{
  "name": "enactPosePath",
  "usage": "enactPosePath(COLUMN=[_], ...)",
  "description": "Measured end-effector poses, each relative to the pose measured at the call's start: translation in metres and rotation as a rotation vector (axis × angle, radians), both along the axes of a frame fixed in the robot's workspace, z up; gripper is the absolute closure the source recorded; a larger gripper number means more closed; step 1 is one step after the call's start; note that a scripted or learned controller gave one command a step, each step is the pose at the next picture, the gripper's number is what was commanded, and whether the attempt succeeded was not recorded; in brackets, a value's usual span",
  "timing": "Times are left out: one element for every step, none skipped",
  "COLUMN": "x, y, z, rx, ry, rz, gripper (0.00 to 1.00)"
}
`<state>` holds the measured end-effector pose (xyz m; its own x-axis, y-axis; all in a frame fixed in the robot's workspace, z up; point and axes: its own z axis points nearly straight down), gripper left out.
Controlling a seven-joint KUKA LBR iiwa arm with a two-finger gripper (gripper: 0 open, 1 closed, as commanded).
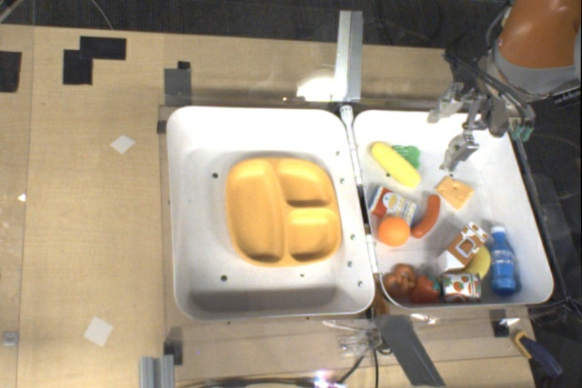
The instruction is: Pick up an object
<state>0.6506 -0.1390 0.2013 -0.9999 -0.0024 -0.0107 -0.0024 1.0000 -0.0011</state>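
**Orange cheese wedge sitting under the tool, tight neighbours all round**

Orange and small, the cheese wedge (455, 193) is lying in the right bin (536, 223), just below the tool (462, 144), which is hanging over the bin's upper part. Too small and slanted from where I'm standing to tell whether the tool is spread or pressed together; nothing is showing between its tips.

Near the wedge: a sausage (426, 216) leaning against an orange ball (394, 232), a yellow corn cob (395, 164) on something green (409, 154), a small carton (465, 244), a blue bottle (503, 262).

The left bin (195, 195) is carrying a yellow divided tray (282, 209).

Risks, as I'm judging them:
- The wedge is looking flat and sloped, so tips closing on it may be slipping off.
- A descent slightly left is likely nudging the sausage instead.
- The pile along the lower edge is crowded, so a grasp there may be catching two things or none.
- The bin wall is close to the wrist side.
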Motion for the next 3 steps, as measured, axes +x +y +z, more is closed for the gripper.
enactPosePath(x=[0.02,-0.008,0.005], y=[-0.004,0.045,0.047], z=[-0.085,-0.097,-0.107], rx=[0.002,0.007,0.01], ry=[0.005,0.002,-0.007], rz=[-0.226,-0.57,-0.699], gripper=[0.0,0.0,0.0])
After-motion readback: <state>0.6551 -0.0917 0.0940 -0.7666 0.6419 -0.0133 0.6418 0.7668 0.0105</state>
